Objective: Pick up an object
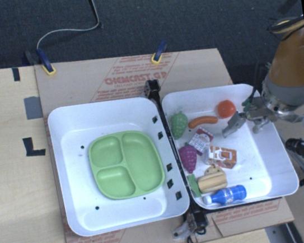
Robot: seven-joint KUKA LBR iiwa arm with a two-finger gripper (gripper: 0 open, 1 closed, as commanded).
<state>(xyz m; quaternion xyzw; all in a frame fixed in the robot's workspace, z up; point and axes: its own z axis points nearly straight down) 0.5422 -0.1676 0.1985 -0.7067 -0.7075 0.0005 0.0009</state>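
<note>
While the gripper hangs over the right part of the right bin, its fingers look spread apart with nothing between them, one pointing left toward the orange ball. The pickable things lie in that bin's left half: a green lumpy fruit, a sausage, a red-and-white packet, a purple grape bunch, a printed snack packet, a bread roll and a blue bottle near the front wall. The left bin holds a green divided tray.

The crowding is the main risk. The packets, grapes and roll lie touching or just beside each other, so a descent there could pinch two things or push one aside. The ball could roll off a fingertip, and the flat packets offer little to close on.
</note>
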